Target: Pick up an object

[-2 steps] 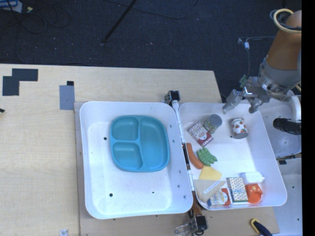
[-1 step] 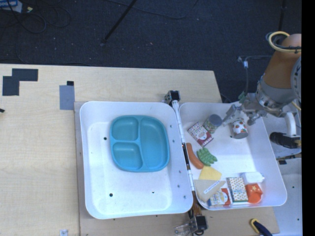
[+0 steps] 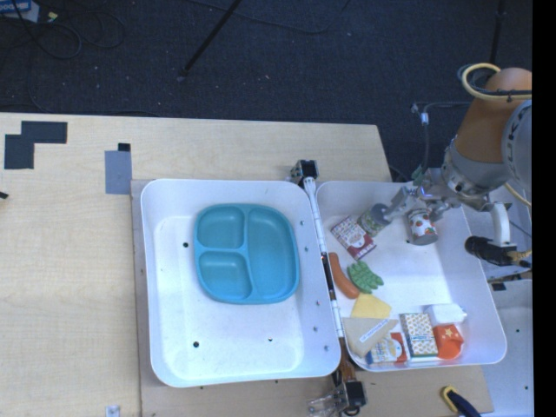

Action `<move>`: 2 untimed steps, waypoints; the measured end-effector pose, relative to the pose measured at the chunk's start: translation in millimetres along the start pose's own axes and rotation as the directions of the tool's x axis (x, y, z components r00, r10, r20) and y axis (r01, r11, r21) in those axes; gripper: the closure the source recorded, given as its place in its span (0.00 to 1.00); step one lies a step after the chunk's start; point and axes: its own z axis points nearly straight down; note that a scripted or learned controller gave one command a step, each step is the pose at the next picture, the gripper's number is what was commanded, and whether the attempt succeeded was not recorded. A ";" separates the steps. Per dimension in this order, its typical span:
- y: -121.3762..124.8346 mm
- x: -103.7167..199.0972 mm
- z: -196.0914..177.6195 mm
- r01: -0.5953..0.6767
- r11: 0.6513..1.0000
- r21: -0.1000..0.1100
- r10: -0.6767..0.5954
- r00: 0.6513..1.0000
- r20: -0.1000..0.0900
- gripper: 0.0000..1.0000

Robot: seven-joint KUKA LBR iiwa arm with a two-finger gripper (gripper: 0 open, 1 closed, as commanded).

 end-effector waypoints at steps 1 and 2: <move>-30.6 -18.5 -63.1 0.000 1.000 0.018 0.000 1.000 -0.004 0.00; -7.7 -8.1 40.2 0.000 1.000 0.018 0.000 1.000 -0.005 0.00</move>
